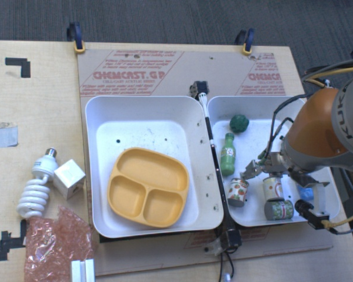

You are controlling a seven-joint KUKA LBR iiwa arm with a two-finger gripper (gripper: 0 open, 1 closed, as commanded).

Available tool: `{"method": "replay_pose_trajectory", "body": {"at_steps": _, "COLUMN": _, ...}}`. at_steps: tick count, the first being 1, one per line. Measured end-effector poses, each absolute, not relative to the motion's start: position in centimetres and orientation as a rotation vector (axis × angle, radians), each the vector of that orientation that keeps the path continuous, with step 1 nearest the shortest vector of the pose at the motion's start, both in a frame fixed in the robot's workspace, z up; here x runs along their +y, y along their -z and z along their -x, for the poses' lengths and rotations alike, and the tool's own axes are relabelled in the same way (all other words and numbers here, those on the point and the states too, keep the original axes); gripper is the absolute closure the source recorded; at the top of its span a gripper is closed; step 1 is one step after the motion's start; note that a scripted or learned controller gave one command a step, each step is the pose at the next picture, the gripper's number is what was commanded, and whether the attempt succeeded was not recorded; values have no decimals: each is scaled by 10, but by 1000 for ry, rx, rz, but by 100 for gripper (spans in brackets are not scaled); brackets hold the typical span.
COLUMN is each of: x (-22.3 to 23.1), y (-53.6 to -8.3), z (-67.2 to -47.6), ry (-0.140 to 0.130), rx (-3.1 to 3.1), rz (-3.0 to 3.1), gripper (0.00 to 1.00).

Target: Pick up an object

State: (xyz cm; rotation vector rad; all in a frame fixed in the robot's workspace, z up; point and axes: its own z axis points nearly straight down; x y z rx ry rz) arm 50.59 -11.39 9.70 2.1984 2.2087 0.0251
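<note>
The right bin (256, 113) holds a green ball (239, 123), a green bottle (227, 154) lying along its left wall, a small red-and-white can (237, 191), a white can (273, 188) and a dark green can (279, 209). My gripper (254, 168) hangs low over this bin, just right of the bottle and above the red-and-white can. Nothing shows in its grasp. The grey wrist and the orange band (317, 128) hide the bin's right part.
The left bin (106, 116) holds a yellow divided tray (147, 187). A blue item (306, 193) lies under the wrist. On the bench to the left lie a spiral light bulb (38, 184), a white cube (69, 177) and a red mesh bag (53, 245).
</note>
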Motion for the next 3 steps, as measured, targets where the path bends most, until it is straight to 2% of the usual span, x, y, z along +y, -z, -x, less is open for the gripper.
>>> {"method": "replay_pose_trajectory", "body": {"at_steps": 1, "x": -115, "y": -107, "z": -507, "ry": -24, "rx": 2205, "rz": -2200, "gripper": 100}}
{"method": "replay_pose_trajectory", "body": {"at_steps": 2, "x": -109, "y": -93, "z": -590, "ry": 1, "rx": 2222, "rz": -2219, "gripper": 100}}
{"method": "replay_pose_trajectory", "body": {"at_steps": 3, "x": -109, "y": -93, "z": -590, "ry": 1, "rx": 2223, "rz": -2219, "gripper": 0}}
